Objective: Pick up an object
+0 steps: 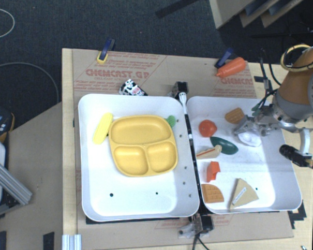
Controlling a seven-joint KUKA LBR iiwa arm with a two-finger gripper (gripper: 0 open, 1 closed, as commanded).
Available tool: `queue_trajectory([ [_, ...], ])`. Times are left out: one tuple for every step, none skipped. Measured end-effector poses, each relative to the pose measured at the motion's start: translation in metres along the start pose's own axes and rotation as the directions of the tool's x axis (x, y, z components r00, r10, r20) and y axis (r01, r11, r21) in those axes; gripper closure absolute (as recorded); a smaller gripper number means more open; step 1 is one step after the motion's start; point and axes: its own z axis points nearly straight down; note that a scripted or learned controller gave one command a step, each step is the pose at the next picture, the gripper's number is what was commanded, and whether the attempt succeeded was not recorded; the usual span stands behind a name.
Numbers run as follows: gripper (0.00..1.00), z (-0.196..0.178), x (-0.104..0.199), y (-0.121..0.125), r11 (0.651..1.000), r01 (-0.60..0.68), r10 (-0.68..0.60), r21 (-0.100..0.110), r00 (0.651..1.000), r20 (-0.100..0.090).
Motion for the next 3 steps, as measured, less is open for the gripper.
queue_trajectory([
  [1.0,-0.009,0.003,0.001,1.0,0.002,-0.002,0.002,1.0,-0.008],
  [1.0,-0.071,0.007,-0.002,1.0,0.001,-0.001,-0.004,1.0,0.001],
  [1.0,-0.126,0.007,-0.001,1.0,0.002,-0.002,-0.006,1.0,0.002],
])
